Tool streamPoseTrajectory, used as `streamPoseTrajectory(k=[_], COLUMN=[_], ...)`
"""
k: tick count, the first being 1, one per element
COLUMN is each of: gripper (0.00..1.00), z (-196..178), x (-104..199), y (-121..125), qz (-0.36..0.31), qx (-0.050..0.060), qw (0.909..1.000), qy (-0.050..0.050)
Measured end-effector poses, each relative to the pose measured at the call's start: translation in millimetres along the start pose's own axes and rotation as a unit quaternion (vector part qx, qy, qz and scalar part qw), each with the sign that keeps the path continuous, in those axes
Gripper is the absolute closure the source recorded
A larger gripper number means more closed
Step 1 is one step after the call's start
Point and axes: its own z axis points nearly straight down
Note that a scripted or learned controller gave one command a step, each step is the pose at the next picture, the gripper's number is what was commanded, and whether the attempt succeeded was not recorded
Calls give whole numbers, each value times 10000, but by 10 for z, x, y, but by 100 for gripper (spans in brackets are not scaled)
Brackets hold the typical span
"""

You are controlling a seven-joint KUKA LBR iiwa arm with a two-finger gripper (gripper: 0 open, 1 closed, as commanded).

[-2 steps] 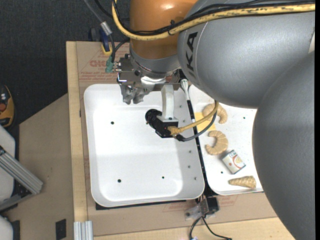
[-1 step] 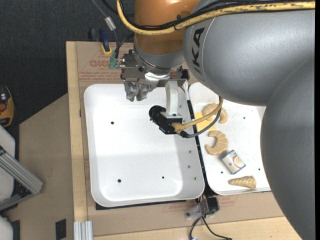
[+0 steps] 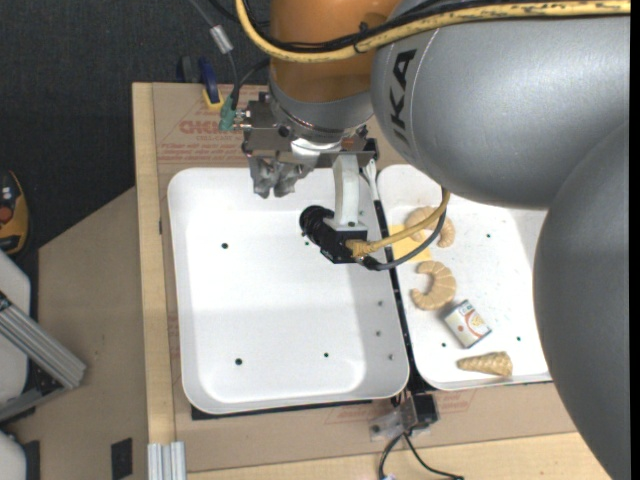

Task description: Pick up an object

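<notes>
Starting at the left, we have the brown bench (image 3: 150, 268) and on it the left bin (image 3: 185, 298), its white floor marked by a few small dark dots. Moving along its far rim, we come to the gripper (image 3: 272, 180), a grey metal block hanging over the bin's back left part, just under the arm's wrist. From up here we cannot tell whether the pincer is apart or together; the angle is too steep and the metal blurs into one lump.

A touch further right, a black fitting (image 3: 322, 233) hangs low over the left bin, close to the divide between the two bins. A yellow cable (image 3: 400, 236) runs out of it and loops across the divide, over the right bin (image 3: 500, 258).

Now for the things to be picked, and all of them lie in the right bin, well apart from the gripper. Near its left wall is a pale pastry (image 3: 441, 230), partly crossed by the yellow cable. Just below it lies a curved croissant (image 3: 435, 284). Below that and a little right sits a small can (image 3: 466, 323), lying on its side, white with some print. Near the bin's front rim rests a cone (image 3: 487, 365), its tip pointing left.

Over all this looms the arm (image 3: 520, 88), grey and huge, with its orange band (image 3: 320, 18) at the top.
</notes>
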Motion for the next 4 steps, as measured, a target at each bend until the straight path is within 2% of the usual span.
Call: streamPoseTrajectory(k=[4], gripper=[100], z=[-409], x=[28], y=[8], qz=[-27], qx=[-31], qw=[10000], qy=[0])
